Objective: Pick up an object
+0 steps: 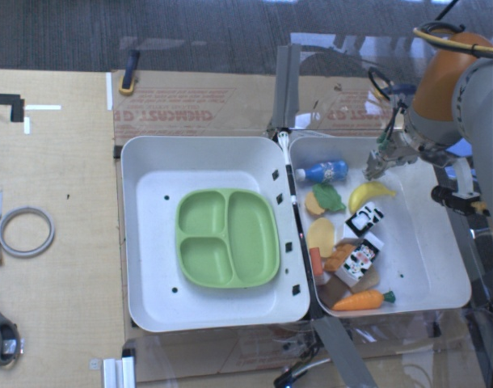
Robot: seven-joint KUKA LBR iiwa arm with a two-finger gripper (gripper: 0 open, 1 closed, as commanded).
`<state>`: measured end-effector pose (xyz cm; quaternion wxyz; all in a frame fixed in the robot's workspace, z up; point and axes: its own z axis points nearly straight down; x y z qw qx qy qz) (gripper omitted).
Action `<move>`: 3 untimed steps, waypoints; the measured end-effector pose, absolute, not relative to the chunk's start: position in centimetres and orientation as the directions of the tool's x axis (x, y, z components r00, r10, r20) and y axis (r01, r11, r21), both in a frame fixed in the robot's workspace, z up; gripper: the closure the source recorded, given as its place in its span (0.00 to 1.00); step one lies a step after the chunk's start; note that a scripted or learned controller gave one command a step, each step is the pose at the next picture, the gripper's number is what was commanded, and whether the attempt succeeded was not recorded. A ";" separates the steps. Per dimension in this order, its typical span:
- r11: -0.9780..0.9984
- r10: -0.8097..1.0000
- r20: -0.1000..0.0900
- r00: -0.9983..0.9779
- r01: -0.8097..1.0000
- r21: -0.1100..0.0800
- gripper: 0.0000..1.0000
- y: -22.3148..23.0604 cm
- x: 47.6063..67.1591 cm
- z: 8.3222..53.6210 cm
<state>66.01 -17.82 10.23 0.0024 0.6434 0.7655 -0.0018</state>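
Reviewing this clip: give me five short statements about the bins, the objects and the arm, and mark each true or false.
1. The green divided plate lies in the left bin. True.
2. The banana lies in the left bin. False: it lies in the right bin, below the end effector.
3. The carrot lies near the right bin's front edge. True.
4. The blue bottle stands upright on the green plate. False: it lies on its side in the right bin.
5. The end effector hangs over the left bin. False: it is over the right bin, near the banana.
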 end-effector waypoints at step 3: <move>-0.427 0.904 -0.001 0.427 0.904 0.000 0.00 -18.3 65.9 9.3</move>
